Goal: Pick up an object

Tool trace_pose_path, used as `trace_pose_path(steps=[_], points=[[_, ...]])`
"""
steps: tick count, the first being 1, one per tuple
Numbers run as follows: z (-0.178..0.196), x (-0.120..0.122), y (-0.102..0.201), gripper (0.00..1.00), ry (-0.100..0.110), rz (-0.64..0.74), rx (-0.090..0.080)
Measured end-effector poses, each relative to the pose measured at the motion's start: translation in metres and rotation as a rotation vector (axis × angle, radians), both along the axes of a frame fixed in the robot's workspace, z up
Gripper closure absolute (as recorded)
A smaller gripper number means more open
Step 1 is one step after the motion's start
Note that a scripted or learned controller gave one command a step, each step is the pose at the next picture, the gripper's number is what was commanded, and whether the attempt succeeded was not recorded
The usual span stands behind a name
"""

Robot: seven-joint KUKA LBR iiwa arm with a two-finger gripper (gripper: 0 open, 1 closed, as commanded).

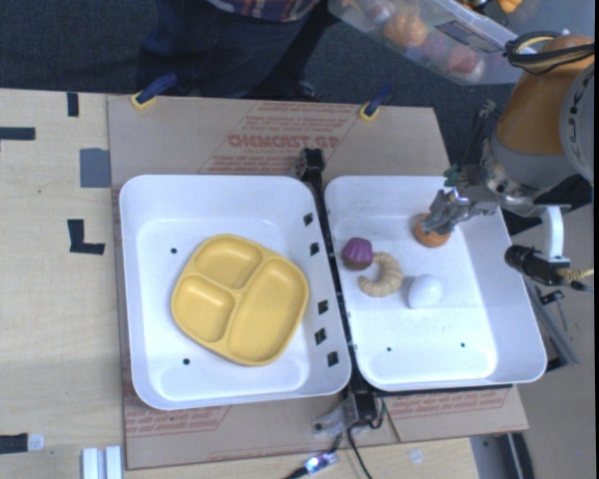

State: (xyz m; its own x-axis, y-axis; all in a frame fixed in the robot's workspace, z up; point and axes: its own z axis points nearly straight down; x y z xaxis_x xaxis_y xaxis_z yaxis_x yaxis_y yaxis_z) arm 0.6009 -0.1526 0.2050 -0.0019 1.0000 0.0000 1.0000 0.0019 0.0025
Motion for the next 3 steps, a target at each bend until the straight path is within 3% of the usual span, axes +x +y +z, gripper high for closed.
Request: trace_pose_path(steps=[1, 3], points=[[0.02, 0.001, 0.001, 1.0, 0.001, 0.0, 0.0], [0.023, 0.019, 0.116, 1.0, 0.004, 0.005, 0.002]])
